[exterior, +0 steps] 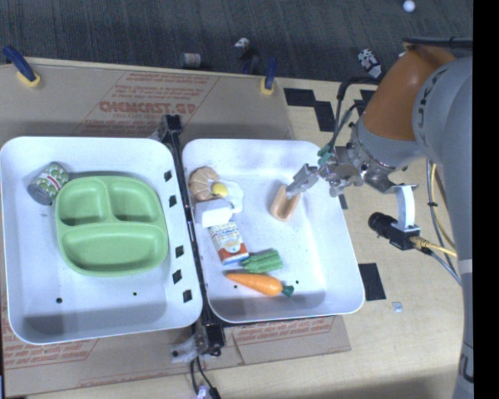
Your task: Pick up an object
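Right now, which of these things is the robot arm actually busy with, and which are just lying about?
Busy with:
- two-finger gripper, right at the tan bread-like roll's upper end
- tan bread-like roll, right bin

Lying about:
- orange toy carrot
- green toy vegetable
- small white carton
- green divided plate, left bin
- small can

the arm [416, 115] reaches into the right bin [337, 260], its gripper [302, 181] just above a tan cylinder [283, 202].

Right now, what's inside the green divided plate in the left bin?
Nothing shows in the green divided plate's three compartments. A small can lies beside its upper-left corner, outside it. Whatever is beneath the plate is covered.
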Available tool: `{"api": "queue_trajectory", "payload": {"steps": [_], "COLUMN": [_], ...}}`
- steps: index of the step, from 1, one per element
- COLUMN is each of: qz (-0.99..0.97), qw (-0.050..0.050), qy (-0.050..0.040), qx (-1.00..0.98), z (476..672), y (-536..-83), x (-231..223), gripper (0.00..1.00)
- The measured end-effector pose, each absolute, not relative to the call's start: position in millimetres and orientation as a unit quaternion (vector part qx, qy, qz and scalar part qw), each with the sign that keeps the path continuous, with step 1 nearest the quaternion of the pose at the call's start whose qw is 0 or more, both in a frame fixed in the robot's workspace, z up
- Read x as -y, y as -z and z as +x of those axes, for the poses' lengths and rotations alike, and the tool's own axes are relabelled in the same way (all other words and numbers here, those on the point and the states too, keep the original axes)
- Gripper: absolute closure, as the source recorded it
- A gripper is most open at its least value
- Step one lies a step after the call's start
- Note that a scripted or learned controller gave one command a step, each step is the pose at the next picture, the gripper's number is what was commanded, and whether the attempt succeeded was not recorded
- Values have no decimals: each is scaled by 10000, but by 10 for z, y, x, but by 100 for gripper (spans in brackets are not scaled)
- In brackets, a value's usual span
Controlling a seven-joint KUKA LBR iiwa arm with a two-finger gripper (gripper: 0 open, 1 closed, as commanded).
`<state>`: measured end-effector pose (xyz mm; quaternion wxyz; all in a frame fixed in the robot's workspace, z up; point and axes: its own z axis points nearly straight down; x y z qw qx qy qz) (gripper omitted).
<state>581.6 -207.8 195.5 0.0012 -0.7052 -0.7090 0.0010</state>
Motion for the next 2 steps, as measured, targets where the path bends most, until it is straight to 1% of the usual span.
{"api": "queue_trajectory", "payload": {"steps": [1, 2], "qz": [-7050, -7029], "qw": [24, 11], "qy": [-11, -12], "qx": [7093, 7112], "z": [4756, 4772], "y": [-916, -1022], "x": [2062, 2066], "gripper": [0, 100]}}
